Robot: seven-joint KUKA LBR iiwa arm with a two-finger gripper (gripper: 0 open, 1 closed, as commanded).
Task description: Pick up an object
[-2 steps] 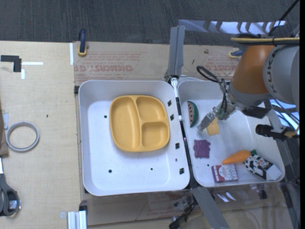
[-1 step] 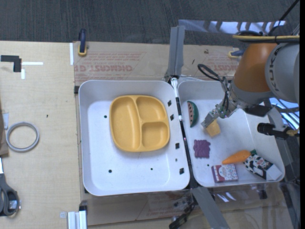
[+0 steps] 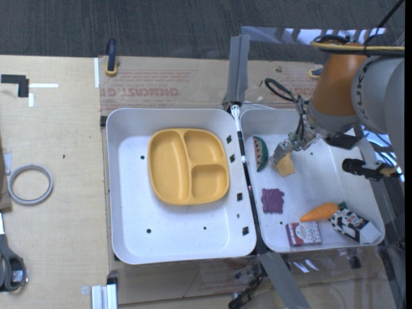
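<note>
Looks early in the job. Nothing up in the air yet, as far as can be seen. Not done, then, at a guess.

Find the claw (image 3: pixel 285 150) down low inside the right bin (image 3: pixel 360 192), near the far left corner, at the end of the grey arm (image 3: pixel 380 89) with the orange band. Open or shut? Cannot tell, too small and too dark down there. Cannot call it a hold on anything either.

Seems to be going for the yellow block (image 3: pixel 285 167). Lies on the floor of the right bin, right under the claw tip and a tiny bit toward the front. Touching the claw, or only very close? Hard to say. Sits just beside the watermelon slice (image 3: pixel 259 153), over by the left wall of that bin.

Leaves most of the job to do, by the look of it: close on the block, hold it tight, lift it clear off the bin floor.

More toys in the same bin, further from the claw and nearer the front: a purple bunch of grapes (image 3: pixel 272 200), an orange carrot (image 3: pixel 318 212), a small red box (image 3: pixel 304 233) and a black and white carton (image 3: pixel 348 223). Well apart from the block, all four.

Over in the left bin (image 3: pixel 129 224), just a yellow plate (image 3: pixel 188 166) with three parts. Out on the bench, a roll of tape (image 3: pixel 29 184).
</note>
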